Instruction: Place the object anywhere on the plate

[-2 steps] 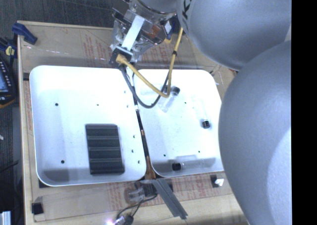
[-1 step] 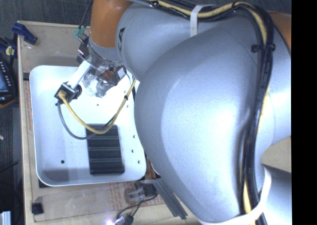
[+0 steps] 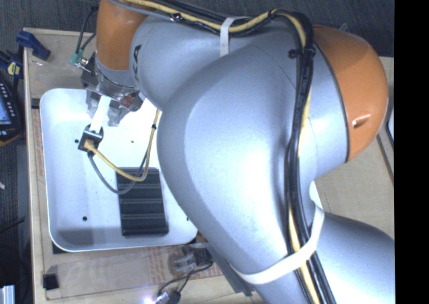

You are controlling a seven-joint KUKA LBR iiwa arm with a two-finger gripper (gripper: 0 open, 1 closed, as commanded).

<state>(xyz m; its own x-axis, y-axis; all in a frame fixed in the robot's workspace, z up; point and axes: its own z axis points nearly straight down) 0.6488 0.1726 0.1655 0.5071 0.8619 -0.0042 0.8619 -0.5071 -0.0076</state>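
**Jaws low over the left bin, dark slab lying apart from them**

The jaws hang at the end of the wrist over the far part of the left bin (image 3: 52, 162), pointing down toward its white floor. Whether they are released or clenched cannot be told from this angle, and nothing can be made out between them.

Just below them a small black block (image 3: 89, 140) sits at the end of a yellow cable (image 3: 124, 174) that loops across the bin floor.

Nearer the bin's front wall lies a dark ribbed slab (image 3: 142, 203), flat, apart from the jaws. It is the only loose thing to be seen in the bin, and whether it is the object to be placed cannot be told.

The grey arm (image 3: 241, 162) with its orange band (image 3: 117, 25) crosses from the right and covers most of the wooden surface (image 3: 134, 269). A blue clamp (image 3: 31, 43) sits at the surface's far left corner.
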